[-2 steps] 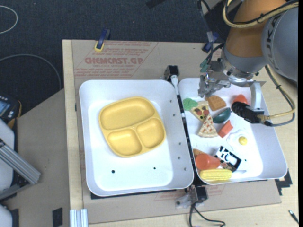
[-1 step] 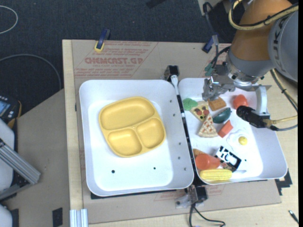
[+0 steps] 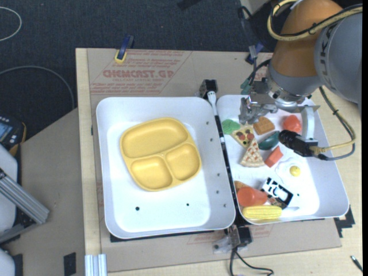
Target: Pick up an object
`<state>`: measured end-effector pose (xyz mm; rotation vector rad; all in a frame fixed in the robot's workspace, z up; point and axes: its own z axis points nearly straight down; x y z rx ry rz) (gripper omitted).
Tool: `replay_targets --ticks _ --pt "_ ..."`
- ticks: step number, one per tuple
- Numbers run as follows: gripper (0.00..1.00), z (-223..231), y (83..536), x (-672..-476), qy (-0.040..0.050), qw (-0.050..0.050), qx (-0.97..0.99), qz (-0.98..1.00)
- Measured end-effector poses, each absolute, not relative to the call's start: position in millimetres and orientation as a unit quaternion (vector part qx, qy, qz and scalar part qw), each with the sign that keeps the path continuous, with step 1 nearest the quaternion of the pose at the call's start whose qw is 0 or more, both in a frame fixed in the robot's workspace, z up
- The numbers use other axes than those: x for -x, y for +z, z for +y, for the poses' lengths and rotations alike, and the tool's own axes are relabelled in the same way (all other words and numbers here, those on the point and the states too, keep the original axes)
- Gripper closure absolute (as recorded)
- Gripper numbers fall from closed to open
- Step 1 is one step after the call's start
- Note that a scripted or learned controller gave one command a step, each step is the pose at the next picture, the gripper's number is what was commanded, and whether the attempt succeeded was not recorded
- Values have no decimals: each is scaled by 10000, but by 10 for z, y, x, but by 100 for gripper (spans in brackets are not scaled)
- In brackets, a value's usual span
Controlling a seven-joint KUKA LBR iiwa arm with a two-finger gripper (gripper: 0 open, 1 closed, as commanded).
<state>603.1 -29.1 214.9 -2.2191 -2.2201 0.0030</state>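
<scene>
My gripper (image 3: 249,112) hangs over the upper left part of the right bin (image 3: 328,203), under the grey and orange arm. Just below it lie a green toy piece (image 3: 230,125), a small pizza slice (image 3: 244,135) and a brown biscuit-like piece (image 3: 264,125). A larger pizza slice (image 3: 251,153) lies a little nearer the front. I see nothing held in the gripper.
The right bin also holds a red tomato (image 3: 291,122), a teal piece (image 3: 268,143), a red block (image 3: 274,156), a fried egg (image 3: 291,169), a corn cob (image 3: 262,213) and an orange-red piece (image 3: 250,196). A yellow divided plate (image 3: 160,152) lies in the left bin (image 3: 115,206).
</scene>
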Motion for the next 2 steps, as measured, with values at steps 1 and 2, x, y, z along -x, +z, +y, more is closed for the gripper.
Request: replay_targets --ticks 1,2 --pt "100 -324 2155 -6042 1 2 7071 -7071" --pt "100 -300 2328 -6072 -10 -9 7068 -7074"
